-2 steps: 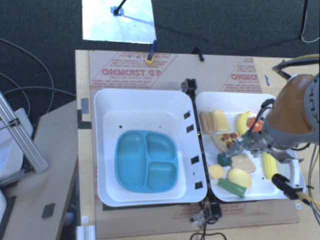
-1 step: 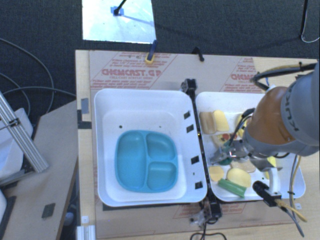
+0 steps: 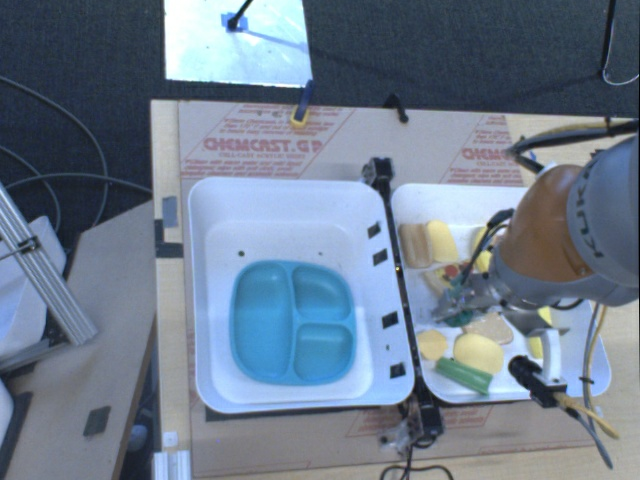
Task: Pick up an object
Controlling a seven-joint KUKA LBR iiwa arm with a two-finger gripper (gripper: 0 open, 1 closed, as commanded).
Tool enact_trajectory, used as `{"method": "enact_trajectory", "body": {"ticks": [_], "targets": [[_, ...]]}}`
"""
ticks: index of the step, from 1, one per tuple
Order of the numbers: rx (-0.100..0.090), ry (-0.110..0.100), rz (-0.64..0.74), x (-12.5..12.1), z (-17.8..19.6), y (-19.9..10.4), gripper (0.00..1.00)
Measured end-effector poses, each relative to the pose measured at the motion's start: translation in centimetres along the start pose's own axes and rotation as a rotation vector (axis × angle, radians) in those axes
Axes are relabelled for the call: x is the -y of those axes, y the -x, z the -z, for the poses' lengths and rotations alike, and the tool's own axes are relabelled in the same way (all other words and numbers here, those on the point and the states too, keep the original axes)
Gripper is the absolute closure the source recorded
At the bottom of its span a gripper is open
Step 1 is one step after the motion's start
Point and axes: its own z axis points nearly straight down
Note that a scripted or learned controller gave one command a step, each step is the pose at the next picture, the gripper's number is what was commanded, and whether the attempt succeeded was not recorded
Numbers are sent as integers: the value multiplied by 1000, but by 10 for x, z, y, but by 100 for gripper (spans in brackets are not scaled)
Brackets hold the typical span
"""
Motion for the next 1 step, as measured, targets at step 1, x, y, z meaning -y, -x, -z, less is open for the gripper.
{"method": "enact_trajectory", "body": {"ticks": [1], "targets": [[-5,4,12,-92,91,-89,100]]}}
